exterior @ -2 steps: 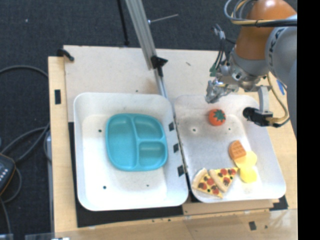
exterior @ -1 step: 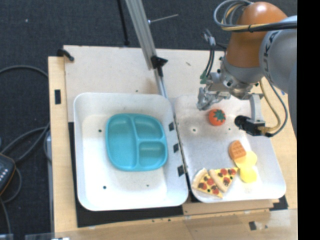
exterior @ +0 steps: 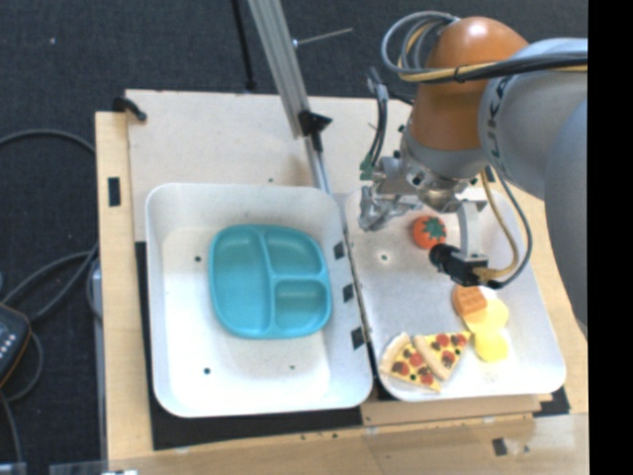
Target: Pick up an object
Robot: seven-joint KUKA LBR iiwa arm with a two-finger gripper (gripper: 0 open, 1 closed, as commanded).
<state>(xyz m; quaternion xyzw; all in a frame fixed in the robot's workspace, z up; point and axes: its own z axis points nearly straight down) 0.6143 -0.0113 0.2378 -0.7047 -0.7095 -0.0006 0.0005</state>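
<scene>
So the closest grabbable thing is the little toy tomato (exterior: 429,231), red-orange with a green top, sitting on the floor of the right bin (exterior: 534,310). It's just to the right of the gripper (exterior: 373,212) and a touch lower in the view, near it but not touching as far as I can see. The gripper itself is hanging over the top left corner of that bin, right by the divider between the two bins. Honestly can't tell whether it's spread or closed from this angle, the metal bits blur together, and I see nothing clamped in it.

Further out from the gripper, down and to the right past the tomato, there's an orange block (exterior: 471,300) lying against a couple of yellow pieces (exterior: 490,332). They're touching or overlapping, hard to separate. Below those, near the front edge of the bin, two toy pizza slices (exterior: 425,358) lie side by side, well apart from the gripper.

A black cable connector (exterior: 450,261) hangs off the arm (exterior: 475,77) between the tomato and the orange block.

Off to the gripper's left and lower, the left bin (exterior: 178,364) has a teal divided plate (exterior: 269,281) lying flat in the middle. A slanted metal pole (exterior: 282,52) runs up and away from the gripper's left side.
</scene>
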